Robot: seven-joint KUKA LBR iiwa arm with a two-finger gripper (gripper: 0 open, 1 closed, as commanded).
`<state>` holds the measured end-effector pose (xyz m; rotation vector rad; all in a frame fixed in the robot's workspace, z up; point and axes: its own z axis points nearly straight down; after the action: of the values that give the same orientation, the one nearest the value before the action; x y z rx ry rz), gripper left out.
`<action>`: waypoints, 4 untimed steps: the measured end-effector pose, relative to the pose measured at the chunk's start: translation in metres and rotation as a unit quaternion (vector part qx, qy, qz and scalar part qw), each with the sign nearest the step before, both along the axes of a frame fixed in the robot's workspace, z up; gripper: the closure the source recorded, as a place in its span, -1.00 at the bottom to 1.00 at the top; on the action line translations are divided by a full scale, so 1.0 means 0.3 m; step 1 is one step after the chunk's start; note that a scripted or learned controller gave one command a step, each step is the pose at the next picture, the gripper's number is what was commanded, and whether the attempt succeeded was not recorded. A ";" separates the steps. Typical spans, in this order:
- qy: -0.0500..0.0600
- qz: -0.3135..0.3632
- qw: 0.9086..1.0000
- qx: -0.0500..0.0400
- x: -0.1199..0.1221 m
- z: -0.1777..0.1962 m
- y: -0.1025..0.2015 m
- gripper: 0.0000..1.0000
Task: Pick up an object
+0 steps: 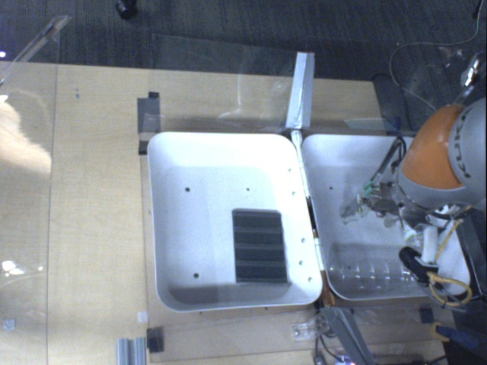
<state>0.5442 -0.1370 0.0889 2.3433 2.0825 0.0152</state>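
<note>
- Gripper sits low over the right bin, hanging beneath the orange band of the arm that enters from the right; wires and small fittings crowd the tip, and I cannot tell from this angle how the tool is set or whether anything is caught in it
- Around the tip, the floor of the right bin looks bare apart from a faint pale shape just to the tool's left, too blurred to name; a clear ridged piece lies along the bin's near wall
- Dark ribbed block is the plainest thing to pick: it lies flat in the left bin, toward that bin's near right corner, well apart from the tool
- From the tool the block lies to the left and nearer the camera, on the far side of the two touching bin walls, so a reach for it would have to lift clear of that divide before travelling left
- Its long axis runs from the far side toward the near side, with ribs crossing it left to right; closing across the short width looks the likelier grip, in my judgement
</note>
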 end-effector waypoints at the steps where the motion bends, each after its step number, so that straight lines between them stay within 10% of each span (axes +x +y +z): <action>1: 0.002 0.160 0.987 0.009 0.212 -0.005 -0.120 -1.00; 3: 0.004 0.190 0.982 0.001 0.425 0.037 -0.202 -1.00; 4: 0.001 0.235 0.972 -0.003 0.278 0.006 -0.216 -1.00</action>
<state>0.6277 -0.2019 0.0908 1.7875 2.5751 0.0092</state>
